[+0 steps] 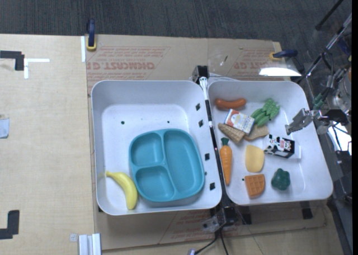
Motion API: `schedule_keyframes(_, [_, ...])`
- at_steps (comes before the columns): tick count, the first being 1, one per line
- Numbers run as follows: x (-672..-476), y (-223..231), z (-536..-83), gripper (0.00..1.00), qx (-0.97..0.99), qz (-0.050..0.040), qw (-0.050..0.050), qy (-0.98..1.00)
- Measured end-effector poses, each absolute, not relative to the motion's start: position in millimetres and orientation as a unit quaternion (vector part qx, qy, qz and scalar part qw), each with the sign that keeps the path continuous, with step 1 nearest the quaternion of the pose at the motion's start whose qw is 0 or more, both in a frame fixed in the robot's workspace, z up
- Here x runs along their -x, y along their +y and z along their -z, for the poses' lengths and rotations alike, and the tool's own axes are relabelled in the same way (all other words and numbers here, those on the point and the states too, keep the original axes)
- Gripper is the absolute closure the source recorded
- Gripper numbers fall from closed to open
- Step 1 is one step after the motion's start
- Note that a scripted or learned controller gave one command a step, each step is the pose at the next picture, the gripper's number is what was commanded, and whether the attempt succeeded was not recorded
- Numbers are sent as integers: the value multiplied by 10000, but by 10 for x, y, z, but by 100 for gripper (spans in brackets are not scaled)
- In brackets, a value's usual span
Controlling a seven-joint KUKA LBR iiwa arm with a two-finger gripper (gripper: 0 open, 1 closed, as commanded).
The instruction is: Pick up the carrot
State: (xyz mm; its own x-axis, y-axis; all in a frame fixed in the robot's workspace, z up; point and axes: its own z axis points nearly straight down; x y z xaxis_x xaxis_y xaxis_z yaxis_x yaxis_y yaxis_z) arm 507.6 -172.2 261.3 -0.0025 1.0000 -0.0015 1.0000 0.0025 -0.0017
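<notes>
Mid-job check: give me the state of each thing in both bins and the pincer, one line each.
carrot: lying flat by right bin's left wall, ungrasped
pincer: over right bin's right edge, holding nothing
banana: lying in left bin, beside the plate
divided plate: right way up, in left bin
sausage: lying flat near the back wall
waffle: flat, near the front

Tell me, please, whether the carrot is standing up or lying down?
Lying down: the carrot rests flat on the right bin's floor, green top toward the far side.

The gripper (pixel 296 122) hangs at the view's right side, its arm reaching in from the right
</notes>
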Motion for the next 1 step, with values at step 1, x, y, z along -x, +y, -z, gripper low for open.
schedule_keyframes(1, [-5248, -1235, -1214, 0, 6474, 47, -65, -7621])
